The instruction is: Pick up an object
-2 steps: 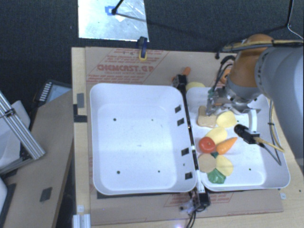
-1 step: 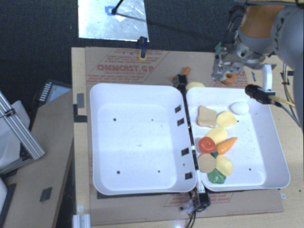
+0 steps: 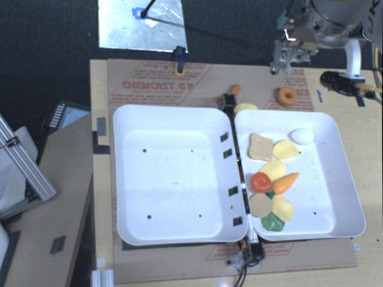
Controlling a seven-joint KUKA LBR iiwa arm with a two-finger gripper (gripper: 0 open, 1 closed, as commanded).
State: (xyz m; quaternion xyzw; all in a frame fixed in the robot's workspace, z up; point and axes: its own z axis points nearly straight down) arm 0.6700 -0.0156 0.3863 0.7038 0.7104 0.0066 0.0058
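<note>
The right bin [image 3: 332,178] holds several toy foods bunched toward its left side: a bread slice [image 3: 260,147], a white egg [image 3: 302,136], a red tomato [image 3: 260,182], an orange carrot [image 3: 286,182], a green piece [image 3: 272,222] and some yellow pieces [image 3: 286,150]. My gripper [image 3: 286,61] hangs high at the top right, beyond the far edge of the bins and above the bench. It is well apart from all the food, and I see nothing in it.
The left bin [image 3: 173,178] lies beside the right one. A brown doughnut [image 3: 287,96] and a yellow item [image 3: 245,107] rest on the bench behind the right bin. A black fixture [image 3: 344,84] sticks in at the right.
</note>
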